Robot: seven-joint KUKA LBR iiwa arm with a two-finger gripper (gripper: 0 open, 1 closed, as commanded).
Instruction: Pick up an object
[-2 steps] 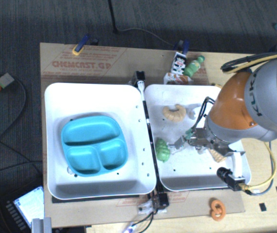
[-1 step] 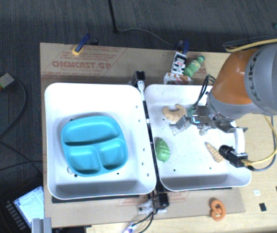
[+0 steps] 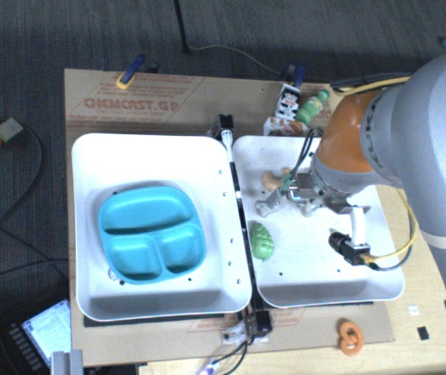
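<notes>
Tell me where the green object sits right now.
The green object lies in the right bin, against its left wall near the divider, below and left of the gripper.

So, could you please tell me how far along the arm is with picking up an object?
Done: the arm has reached into the right bin. In hand: the gripper sits low near the bin's left wall, beside a tan object, with nothing visibly held. Left: grasping and lifting something; the green object lies untouched on the bin floor.
</notes>
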